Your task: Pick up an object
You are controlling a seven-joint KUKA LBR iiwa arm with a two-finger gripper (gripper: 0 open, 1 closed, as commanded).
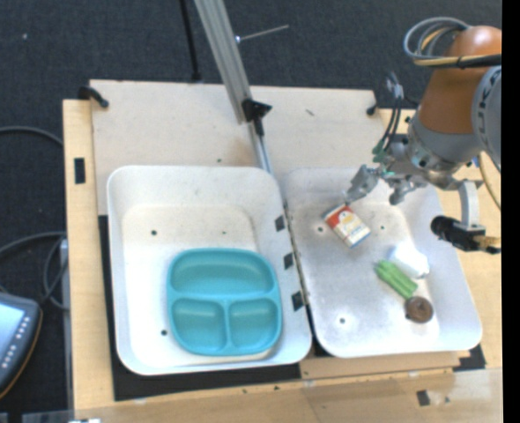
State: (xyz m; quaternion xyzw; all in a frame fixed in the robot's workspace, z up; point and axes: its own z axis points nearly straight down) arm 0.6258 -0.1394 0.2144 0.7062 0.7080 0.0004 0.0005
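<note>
Nearest us, low in the left bin, we see a teal divided tray lying flat, its three compartments facing up. Beside it, the right bin carries four small things: a red-and-white can tipped on its side near the middle, a white object further right, a green object lying just beside and below that, and a brown round object closest to the bin's front corner. We find the end effector over the right bin's far part, its fingers spread, pinching nothing; the can lies just below its left fingertip, apart from it. Both bins rest on the bench.
</note>
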